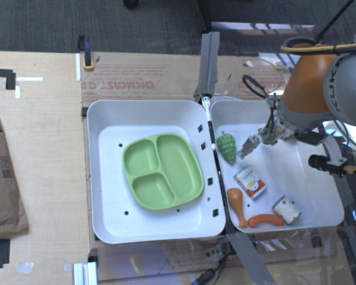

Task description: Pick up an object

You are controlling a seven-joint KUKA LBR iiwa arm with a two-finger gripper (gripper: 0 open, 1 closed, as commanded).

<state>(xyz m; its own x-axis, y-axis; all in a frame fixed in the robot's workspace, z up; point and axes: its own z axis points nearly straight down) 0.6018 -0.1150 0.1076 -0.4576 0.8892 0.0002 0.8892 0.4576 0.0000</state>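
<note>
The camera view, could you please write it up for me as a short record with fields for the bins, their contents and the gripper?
left bin: holds a green divided plate
right bin: holds green grapes, a small carton, an orange drumstick, a sausage, a small white packet
gripper: low over the right bin, just right of the grapes, holding nothing visible
arm: reaches in from the right
</note>
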